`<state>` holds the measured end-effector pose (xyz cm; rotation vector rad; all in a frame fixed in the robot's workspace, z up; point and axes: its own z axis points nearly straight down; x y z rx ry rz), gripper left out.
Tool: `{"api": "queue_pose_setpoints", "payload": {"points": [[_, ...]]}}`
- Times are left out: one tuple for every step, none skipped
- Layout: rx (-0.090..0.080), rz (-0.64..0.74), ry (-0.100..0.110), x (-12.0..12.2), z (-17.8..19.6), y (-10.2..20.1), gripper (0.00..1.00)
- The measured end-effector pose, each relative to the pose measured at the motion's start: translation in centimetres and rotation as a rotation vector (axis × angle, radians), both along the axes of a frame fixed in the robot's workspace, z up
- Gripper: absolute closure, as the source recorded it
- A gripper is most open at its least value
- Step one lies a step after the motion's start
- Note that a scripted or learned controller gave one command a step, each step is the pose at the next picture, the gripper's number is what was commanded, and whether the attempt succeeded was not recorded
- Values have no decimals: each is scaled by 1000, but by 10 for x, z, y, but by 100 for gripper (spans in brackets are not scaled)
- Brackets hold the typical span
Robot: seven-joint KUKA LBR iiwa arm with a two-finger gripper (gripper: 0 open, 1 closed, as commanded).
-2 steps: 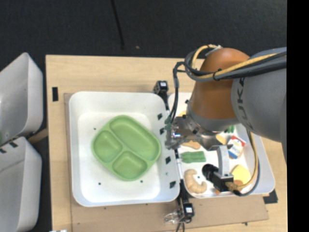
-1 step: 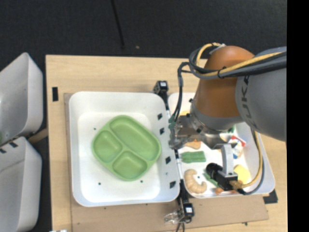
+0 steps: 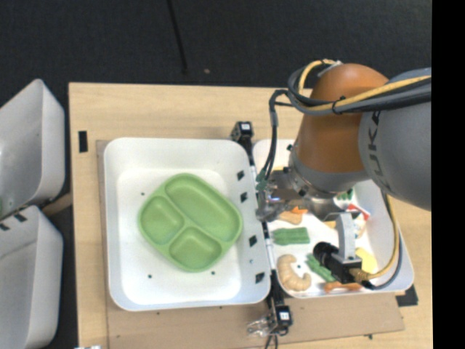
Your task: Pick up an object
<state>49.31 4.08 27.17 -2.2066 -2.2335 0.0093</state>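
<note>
Left bin [image 3: 123,282]: green divided plate [image 3: 190,222], long axis slanting.
Right bin [image 3: 396,278]: toy food beside plate.
Gripper [image 3: 276,203] jaws: cannot tell.

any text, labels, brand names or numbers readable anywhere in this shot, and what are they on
"UK": dark letters running vertically on the grey arm, cut off by the orange band, so just part of a word.
Small black tags at the bin corners: too small to read.
Green divided plate, white bins and the toy items in the right bin: no lettering visible.
</note>
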Motion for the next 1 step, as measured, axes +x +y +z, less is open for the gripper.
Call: {"api": "queue_pose_setpoints", "payload": {"points": [[-1,8,2,1,9,-1,100]]}}
